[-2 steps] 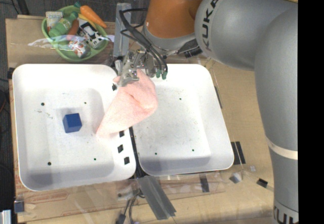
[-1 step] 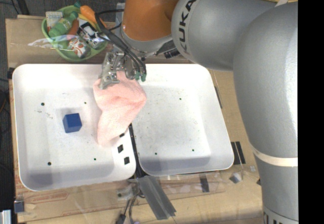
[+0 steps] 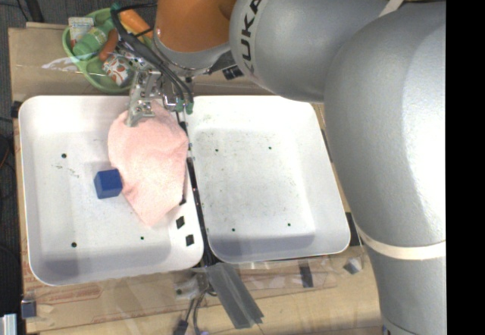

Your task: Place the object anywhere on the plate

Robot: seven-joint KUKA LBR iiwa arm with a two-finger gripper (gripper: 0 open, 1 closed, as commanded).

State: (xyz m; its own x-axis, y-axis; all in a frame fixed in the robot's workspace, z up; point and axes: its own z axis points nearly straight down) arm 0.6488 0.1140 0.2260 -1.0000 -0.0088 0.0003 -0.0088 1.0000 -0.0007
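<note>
A pink plate lies in the left bin, against its right wall. Beside the plate's left edge sits a small blue cube, on the bin floor and touching or nearly touching the plate. My gripper hangs over the plate's upper left rim, well above and to the right of the cube. Nothing shows as held in it.
The right bin lies under the arm's large grey body, which covers the view's right side. A green bowl with several small items stands behind the left bin. Cables run down from the wrist along the wall between the bins.
</note>
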